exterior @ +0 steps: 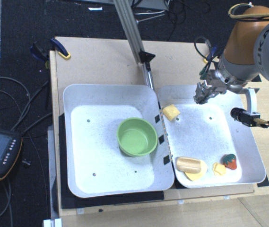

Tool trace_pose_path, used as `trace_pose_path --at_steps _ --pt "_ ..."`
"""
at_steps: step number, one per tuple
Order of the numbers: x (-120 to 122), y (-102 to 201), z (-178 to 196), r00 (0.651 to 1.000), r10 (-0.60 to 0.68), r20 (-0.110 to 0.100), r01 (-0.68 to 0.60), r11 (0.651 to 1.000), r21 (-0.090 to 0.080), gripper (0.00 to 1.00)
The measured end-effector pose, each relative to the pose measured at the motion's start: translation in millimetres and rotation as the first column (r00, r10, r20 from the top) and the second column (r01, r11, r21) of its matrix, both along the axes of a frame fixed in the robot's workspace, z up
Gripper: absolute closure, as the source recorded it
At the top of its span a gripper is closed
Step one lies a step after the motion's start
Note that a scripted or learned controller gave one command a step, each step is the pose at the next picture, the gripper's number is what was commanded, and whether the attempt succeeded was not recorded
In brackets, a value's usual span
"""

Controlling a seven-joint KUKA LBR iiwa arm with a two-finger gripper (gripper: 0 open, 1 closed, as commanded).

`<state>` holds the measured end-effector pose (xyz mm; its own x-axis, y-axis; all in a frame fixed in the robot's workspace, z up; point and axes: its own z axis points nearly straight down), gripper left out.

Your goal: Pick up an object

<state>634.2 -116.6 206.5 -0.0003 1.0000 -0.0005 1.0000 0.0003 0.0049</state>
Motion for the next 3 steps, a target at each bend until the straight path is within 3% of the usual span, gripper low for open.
trace_pose_path --at_steps 1,3 --pt "-4 56 3 1.0 0.004 -0.005 -0.004 1.0 0.002 1.0" --pt "12 169 17 1.0 0.005 -0.004 -0.005 1.0 0.002 1.0"
